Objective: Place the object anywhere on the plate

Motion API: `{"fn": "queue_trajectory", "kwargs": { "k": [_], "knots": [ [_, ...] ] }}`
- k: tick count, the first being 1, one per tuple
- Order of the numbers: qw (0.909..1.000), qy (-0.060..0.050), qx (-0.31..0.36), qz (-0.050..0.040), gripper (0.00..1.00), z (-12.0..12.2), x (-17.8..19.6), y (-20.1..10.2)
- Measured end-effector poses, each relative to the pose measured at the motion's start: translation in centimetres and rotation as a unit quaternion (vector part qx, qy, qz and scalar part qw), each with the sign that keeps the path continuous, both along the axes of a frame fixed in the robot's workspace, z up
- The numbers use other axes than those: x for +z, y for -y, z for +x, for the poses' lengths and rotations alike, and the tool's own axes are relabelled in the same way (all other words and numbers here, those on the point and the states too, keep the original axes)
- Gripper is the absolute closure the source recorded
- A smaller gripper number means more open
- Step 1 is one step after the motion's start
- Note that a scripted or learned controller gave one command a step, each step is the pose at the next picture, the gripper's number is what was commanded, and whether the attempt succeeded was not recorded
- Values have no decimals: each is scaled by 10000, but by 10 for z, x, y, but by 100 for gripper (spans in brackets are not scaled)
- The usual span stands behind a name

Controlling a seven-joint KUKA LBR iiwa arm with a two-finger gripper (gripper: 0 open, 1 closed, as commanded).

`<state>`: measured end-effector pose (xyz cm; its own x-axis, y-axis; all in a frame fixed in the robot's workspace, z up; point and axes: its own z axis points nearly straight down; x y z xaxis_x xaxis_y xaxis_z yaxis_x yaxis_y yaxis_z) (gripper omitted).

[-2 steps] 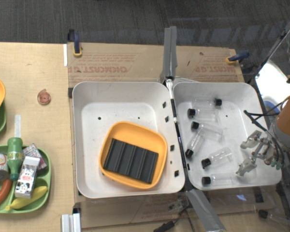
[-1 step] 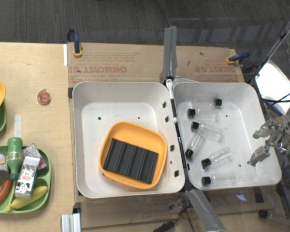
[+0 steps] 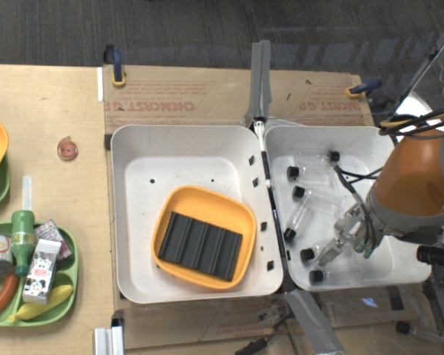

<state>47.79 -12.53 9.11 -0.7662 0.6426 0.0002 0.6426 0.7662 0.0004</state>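
- Your desk [image 3: 44, 95] carries 2 white bins side by side; the left bin [image 3: 133, 154] holds the orange plate [image 3: 204, 201], which already bears a dark ribbed block [image 3: 201, 245]; the right bin [image 3: 311, 143] holds several clear vials with black caps [image 3: 298, 205], scattered and hard to separate.
- The arm [image 3: 418, 180] reaches in over the right bin; the end effector [image 3: 339, 247] sits low near that bin's front, angled down and left; whether it is spread or closed, and whether it has a vial, you cannot tell.
- The relation that matters: the plate lies left of the end effector, across the wall between the 2 bins; its long axis runs roughly left to right, slightly tilted; free rim shows around the block.
- Beyond: a green tray of toy food [image 3: 29, 272] sits at the desk's left; cardboard [image 3: 177, 98] lies behind the bins; dark carpet [image 3: 207, 13] beyond.
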Motion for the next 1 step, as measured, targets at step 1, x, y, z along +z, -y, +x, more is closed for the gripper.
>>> {"fn": "queue_trajectory", "kwargs": {
  "k": [1],
  "knots": [
    [9990,8,-444,-9,0,53,15,32]
  ]
}}
